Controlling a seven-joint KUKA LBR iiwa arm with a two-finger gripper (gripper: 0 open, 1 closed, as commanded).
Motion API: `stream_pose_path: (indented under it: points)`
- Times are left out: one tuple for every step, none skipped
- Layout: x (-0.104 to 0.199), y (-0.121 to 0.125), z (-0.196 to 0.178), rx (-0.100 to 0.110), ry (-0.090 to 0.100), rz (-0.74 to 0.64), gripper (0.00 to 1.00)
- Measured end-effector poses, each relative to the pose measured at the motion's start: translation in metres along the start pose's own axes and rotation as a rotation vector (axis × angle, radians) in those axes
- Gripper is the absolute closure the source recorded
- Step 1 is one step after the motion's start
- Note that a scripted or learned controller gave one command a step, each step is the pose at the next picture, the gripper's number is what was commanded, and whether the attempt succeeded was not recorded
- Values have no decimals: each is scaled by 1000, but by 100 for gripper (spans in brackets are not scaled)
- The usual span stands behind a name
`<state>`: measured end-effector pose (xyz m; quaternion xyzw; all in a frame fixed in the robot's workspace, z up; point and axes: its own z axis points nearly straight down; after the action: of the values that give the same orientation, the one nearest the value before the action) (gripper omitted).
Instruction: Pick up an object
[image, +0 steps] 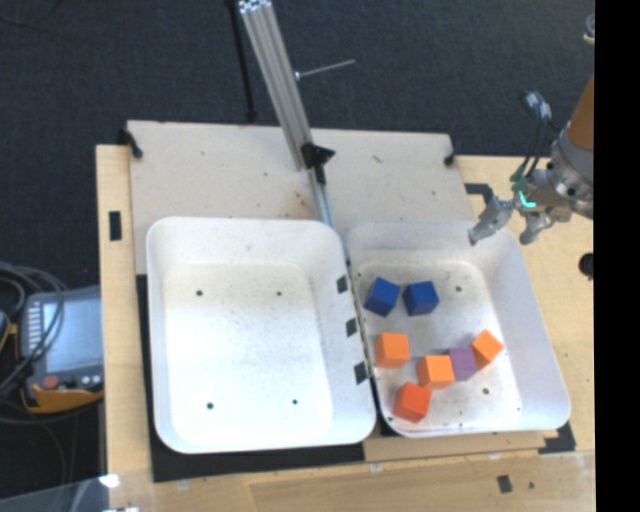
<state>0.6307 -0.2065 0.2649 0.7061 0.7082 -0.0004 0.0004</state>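
Right bin — blocks clustered low-centre, rim margins open — end effector above its upper-right edge, fingers apart, empty.

1. My bench is a light wooden top, and it sits on dark carpet that covers the floor all round it.
2. A pale board lies across the back part of the bench, pretty speckled.
3. A metal pole slants up from the middle of that board toward the top edge.
4. Off to the left on the floor there's a handheld control box with a grey screen, with black cables looped beside it.
5. Light is even, no hard shadows.
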Motion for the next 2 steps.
stream_pose_path:
  points:
    - [-1, 0, -1, 0, -2, -2, 0]
    - [3, -1, 62, 5, 0, 1, 0]
